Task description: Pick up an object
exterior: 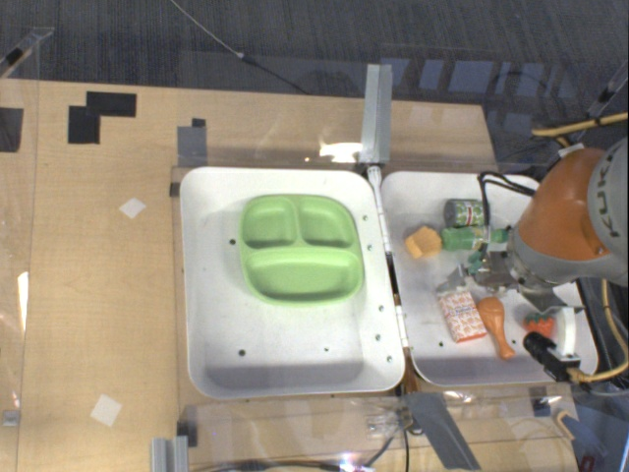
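Table (88, 293) of pale wood carries two shallow white plastic bins side by side. The left bin (211, 342) holds a light green plastic plate with three compartments (299, 247), lying flat near the bin's centre with bare white floor all around it. The right bin (423, 357) is crowded: a small green-labelled tin can (464, 211) near the far wall, a green bottle (474, 236) lying just beside it, a tan block (424, 243) to their left, a red-and-white patterned flat packet (461, 317) lower down, an orange drumstick-shaped toy (496, 324) touching the packet's right edge, and a small red piece (539, 319) by the right wall. The grey arm with its orange band (560, 214) covers the bin's right side; the gripper (488, 266) sits low between bottle and packet. Whether the jaws are open or closed cannot be told. Free floor remains along the near-left corner of the right bin.
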### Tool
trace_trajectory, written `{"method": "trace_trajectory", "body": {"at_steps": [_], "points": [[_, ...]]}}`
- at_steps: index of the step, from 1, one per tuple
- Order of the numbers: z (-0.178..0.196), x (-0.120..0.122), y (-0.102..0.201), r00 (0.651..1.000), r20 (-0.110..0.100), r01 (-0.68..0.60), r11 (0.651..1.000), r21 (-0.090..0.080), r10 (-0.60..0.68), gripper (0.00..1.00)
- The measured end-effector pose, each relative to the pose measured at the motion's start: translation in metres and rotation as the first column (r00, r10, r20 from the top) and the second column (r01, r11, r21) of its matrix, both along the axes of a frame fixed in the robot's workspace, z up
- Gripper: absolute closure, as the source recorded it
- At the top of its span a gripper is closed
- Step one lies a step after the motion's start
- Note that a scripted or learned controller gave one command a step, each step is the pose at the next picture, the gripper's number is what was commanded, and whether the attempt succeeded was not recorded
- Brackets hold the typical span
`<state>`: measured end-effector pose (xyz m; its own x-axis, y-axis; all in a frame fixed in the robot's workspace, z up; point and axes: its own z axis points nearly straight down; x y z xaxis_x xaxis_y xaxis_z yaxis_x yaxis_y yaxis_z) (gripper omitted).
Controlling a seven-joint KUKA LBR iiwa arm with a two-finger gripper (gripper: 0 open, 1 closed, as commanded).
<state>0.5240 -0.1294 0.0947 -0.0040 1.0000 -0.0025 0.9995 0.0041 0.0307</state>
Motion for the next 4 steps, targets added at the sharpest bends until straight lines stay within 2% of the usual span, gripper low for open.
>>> {"method": "trace_trajectory", "body": {"at_steps": [1,2,3,4], "points": [[0.011,0.003,0.001,1.000,0.005,-0.003,1.000,0.002,0.003,1.00],[0.011,0.003,0.000,1.000,0.004,-0.002,1.000,0.001,0.002,0.00],[-0.001,-0.019,0.006,1.000,0.001,0.002,1.000,-0.002,-0.002,0.00],[0.008,-0.017,0.008,1.000,-0.001,-0.001,1.000,0.003,0.001,1.00]]}}
